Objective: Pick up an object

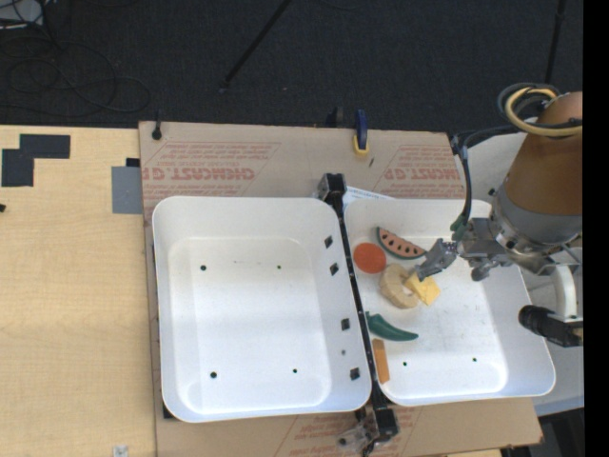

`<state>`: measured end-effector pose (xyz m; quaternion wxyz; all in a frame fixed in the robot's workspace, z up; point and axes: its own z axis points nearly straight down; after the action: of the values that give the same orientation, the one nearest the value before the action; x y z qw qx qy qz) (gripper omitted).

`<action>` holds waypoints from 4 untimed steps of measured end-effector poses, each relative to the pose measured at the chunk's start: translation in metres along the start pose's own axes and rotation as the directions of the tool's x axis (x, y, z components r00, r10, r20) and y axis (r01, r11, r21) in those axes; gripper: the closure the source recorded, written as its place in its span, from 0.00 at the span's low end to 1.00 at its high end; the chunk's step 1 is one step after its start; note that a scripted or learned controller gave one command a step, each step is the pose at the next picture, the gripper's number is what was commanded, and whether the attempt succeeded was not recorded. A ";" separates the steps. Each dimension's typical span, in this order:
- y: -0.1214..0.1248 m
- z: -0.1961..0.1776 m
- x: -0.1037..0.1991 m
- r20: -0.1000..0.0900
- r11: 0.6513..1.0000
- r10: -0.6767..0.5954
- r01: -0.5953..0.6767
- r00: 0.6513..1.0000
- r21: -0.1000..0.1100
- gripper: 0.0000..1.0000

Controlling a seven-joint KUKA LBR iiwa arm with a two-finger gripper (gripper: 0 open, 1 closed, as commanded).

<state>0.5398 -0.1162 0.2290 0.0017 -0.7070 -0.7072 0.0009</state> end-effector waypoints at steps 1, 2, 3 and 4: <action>0.032 0.131 0.032 0.002 1.000 0.001 -0.001 1.000 -0.001 0.00; 0.100 0.141 0.012 0.002 1.000 -0.003 0.003 1.000 -0.006 0.00; 0.097 0.131 0.012 0.000 1.000 -0.001 0.001 1.000 0.000 1.00; 0.107 0.034 0.068 -0.001 1.000 -0.006 0.006 1.000 -0.012 1.00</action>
<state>0.6464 -0.0484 0.1943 -0.0023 -0.7049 -0.7093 -0.0037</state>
